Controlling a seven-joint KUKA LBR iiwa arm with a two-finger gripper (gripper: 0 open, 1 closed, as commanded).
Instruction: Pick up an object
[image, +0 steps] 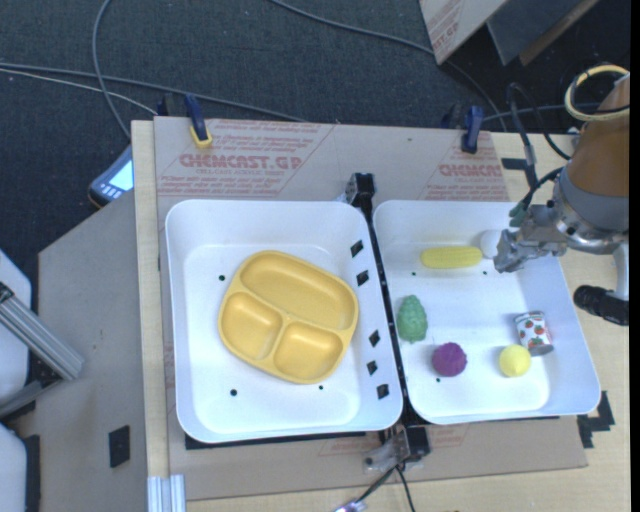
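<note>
The right bin (560, 400) holds several small objects. A yellow banana-like piece (451, 258) lies near its far side. A green lumpy object (411, 318) sits by the divider, a purple ball (449, 359) in front of it. A small yellow ball (514, 361) and a patterned little can (533, 332) lie toward the right. My gripper (507, 254) hangs over the bin's far right part, just right of the banana piece. I see nothing between its fingers.
The left bin (190, 300) holds a yellow divided plate (288, 316). A black divider with clips (370, 290) runs between the bins. Cables trail across the dark floor behind the bench, and clamps (198, 125) grip the cardboard backing.
</note>
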